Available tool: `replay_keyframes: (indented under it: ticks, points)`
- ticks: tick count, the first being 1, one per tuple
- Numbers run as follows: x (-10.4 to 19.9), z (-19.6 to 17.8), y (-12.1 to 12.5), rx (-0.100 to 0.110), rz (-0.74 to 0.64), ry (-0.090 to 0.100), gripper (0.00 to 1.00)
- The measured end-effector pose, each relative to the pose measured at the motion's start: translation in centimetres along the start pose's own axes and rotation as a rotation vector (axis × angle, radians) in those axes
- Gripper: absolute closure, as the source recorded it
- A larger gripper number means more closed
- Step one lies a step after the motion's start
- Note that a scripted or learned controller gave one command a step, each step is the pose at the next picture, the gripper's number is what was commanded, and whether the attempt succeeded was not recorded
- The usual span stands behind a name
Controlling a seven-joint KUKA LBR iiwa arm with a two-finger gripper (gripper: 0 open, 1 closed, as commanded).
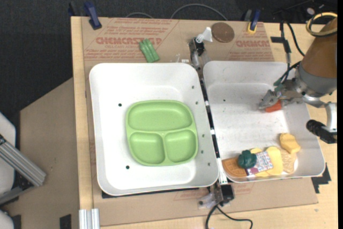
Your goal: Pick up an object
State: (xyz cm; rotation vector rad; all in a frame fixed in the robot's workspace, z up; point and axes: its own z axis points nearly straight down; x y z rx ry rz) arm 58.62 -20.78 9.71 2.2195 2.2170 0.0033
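On the worktop (80,115), the left bin (107,126) carries a green divided plate (161,132), well apart from the action. In the right bin (236,126), a heap of toy food lies along the near wall: a dark green piece (247,159), a yellow bottle (270,161) and a yellow chunk (289,142). Further back, the hand (269,103) sits low over a small red-orange object (274,107), fingers spread around it (whether they grip it I cannot tell). To do this well, I judge, it should centre on that piece, close fully, then lift straight up
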Motion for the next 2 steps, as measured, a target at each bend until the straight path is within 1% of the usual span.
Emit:
replay_keyframes:
  ticks: [1, 2]
  points:
    - [5.8, -4.0, 2.0, -0.001, -0.007, 0.001, 1.00]
    - [12.7, -11.5, 6.4, -0.007, -0.010, 0.002, 1.00]
